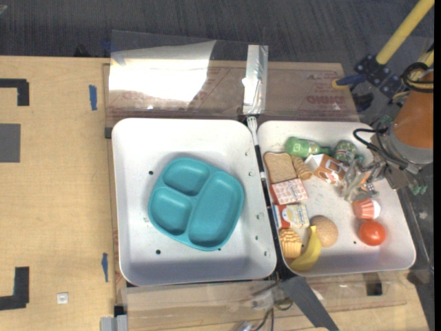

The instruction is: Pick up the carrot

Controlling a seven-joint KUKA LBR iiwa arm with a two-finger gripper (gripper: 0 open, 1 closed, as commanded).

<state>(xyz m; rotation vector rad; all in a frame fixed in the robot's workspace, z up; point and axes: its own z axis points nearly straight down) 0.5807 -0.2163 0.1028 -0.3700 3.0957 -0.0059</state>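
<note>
The carrot is a small orange piece with a green leafy top, lying in the upper middle of the right bin. My gripper reaches in from the right and hangs low over the bin, just right of the carrot's orange body and close to it. I see nothing clearly held in it. The grey wrist and the orange band rise behind it at the right edge.
Around the carrot lie a green bottle, a bread slice, a red packet, a cupcake, a tomato, a bun and a banana. The left bin holds a teal divided plate.
</note>
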